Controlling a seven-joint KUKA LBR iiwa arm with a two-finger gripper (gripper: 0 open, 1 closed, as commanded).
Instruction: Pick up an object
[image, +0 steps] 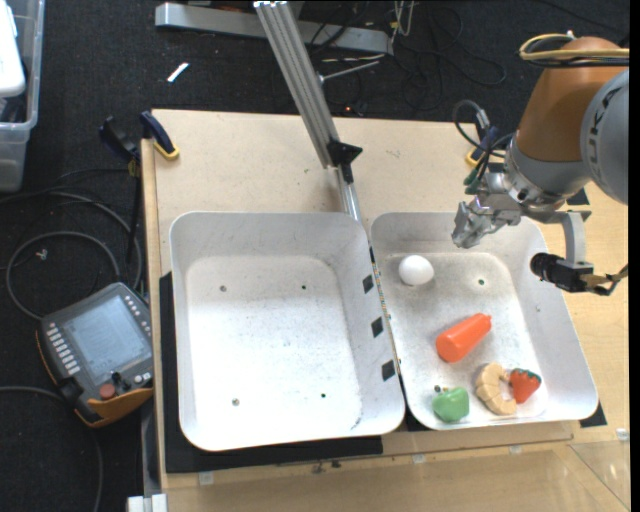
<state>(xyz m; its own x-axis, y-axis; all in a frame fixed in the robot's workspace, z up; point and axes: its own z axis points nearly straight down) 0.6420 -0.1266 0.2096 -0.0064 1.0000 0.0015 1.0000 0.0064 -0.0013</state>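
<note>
1. Dark carpet strewn with black cables surrounds a pale wooden bench (250, 160), seen from above at a slant.
2. Two shallow white bins are set side by side on the bench: the left bin (270, 330) and the right bin (500, 290).
3. Five things are found in the right bin. A white egg (416, 269) lies near its upper left corner.
4. An orange carrot (463, 337) lies tilted at the middle of that bin, well apart from the egg.
5. Along the near edge, a green pepper (451, 404), a beige pastry (494, 388) and a red strawberry (525, 383) are grouped; the strawberry touches the pastry.
6. The grey arm with its orange band (560, 100) is seen reaching in from the right.
7. The gripper (468, 232) is held over the far rim of the right bin, right of the egg and apart from it. Whether the claw is released or clenched cannot be told, and nothing can be made out in it.
8. A handheld control pad (95, 350) lies on the floor to the left.
</note>
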